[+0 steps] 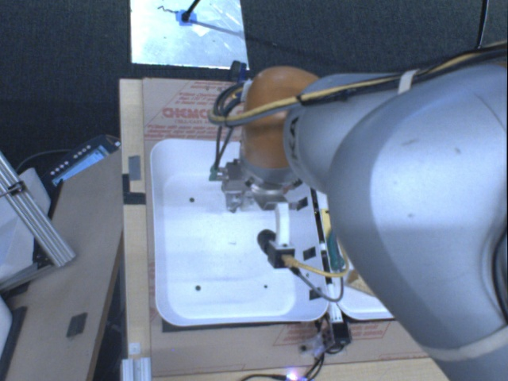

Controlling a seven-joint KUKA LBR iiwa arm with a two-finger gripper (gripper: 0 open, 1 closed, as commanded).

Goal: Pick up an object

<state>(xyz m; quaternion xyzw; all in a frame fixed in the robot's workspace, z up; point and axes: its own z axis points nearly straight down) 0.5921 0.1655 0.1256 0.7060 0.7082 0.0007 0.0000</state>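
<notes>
My gripper [235, 200] hangs over the upper middle of the left white bin [161, 228], close to its floor, with the orange band [270, 121] just above it. Nothing shows between the gripper and the bin floor, which carries only a few small dark dots. A narrow green thing [335, 254] peeks out beside the arm at the left edge of the right bin [367, 306]. The big grey arm hides most of that bin.
Both bins rest on a cardboard sheet [178, 109] with red print. A shiny foil-like panel [186, 22] lies at the back. An aluminium rail [36, 221] and a small device with a blue screen [79, 159] sit off to the left.
</notes>
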